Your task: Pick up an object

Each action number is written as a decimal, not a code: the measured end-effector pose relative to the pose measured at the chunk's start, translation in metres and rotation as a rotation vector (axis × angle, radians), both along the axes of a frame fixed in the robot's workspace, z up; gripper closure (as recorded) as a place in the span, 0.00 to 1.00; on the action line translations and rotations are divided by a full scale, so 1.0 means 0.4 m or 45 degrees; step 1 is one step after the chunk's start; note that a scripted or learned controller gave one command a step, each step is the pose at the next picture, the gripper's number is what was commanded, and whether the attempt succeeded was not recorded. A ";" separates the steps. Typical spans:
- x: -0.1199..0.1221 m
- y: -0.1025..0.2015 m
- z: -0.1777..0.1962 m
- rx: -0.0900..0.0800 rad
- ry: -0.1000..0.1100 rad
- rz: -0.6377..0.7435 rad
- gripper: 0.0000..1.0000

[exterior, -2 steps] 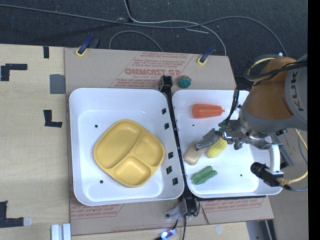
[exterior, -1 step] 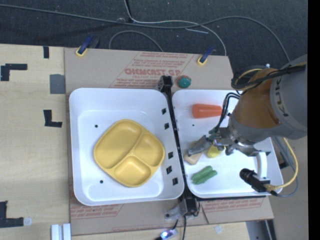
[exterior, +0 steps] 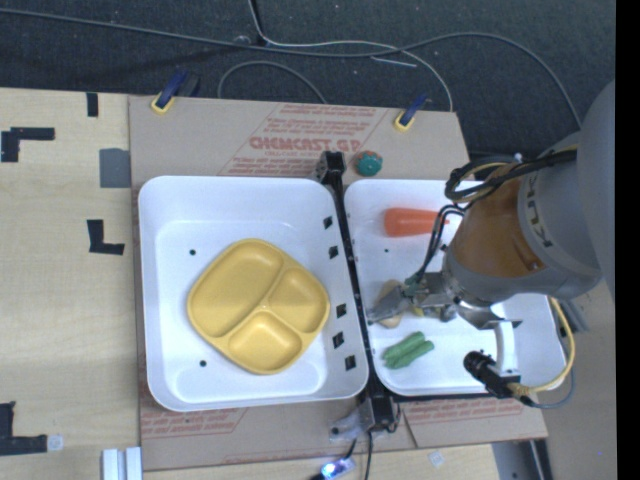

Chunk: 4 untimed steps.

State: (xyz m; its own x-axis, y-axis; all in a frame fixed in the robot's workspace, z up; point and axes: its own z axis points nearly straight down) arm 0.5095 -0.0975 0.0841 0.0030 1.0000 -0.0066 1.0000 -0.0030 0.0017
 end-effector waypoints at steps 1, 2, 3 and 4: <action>0.000 0.003 0.028 0.002 0.002 0.002 1.00; 0.000 -0.008 0.135 0.008 0.000 0.004 1.00; -0.017 -0.010 0.282 0.007 -0.003 0.005 1.00; -0.013 -0.015 0.387 0.007 -0.002 0.006 1.00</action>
State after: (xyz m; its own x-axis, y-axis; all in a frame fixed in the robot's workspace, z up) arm 0.5042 -0.1034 0.2390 -0.0014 1.0000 -0.0013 1.0000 0.0014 0.0036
